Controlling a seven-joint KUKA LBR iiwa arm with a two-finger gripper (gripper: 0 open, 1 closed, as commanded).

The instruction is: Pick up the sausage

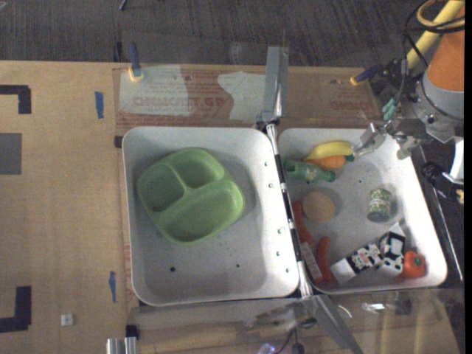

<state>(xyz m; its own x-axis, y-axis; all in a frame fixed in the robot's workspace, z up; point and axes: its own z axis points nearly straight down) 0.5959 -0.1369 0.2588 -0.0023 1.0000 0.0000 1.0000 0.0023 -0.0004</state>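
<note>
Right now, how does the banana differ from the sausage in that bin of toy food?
The banana is yellow; the sausage is reddish. The banana lies at the far end of the right bin, close by the gripper, while the sausage lies at the near end, beside the milk carton. The banana lies crosswise; the sausage points roughly front to back. Both are long and lie flat.

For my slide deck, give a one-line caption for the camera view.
Gripper hovers by the banana in the right bin; the sausage lies near its front-left corner; green plate in the left bin.
</note>
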